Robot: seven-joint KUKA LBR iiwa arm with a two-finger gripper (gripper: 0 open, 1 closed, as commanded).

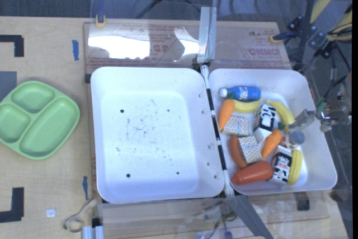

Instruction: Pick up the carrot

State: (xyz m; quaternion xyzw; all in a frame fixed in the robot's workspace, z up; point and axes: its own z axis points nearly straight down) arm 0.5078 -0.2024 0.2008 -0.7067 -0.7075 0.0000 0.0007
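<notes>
You've got the wooden bench [45,36] with two white bins side by side. Left bin [112,87] has its whole floor open, only faint scuff marks and a few dark dots. Right bin [319,159] is crowded: blue bottle [241,92] at the top, a carrot [225,114] just below it near the left wall, a second carrot [271,143] mid-bin, banana [282,112], two small patterned boxes [239,125], a red pepper-like piece [252,173] at the bottom, and black-and-white cartons [282,167]. Free floor only along the right bin's right side. Green divided plate [37,118] sits well left of the bins. Gripper [305,118] is at the right bin's right edge; can't tell its finger state.
</notes>
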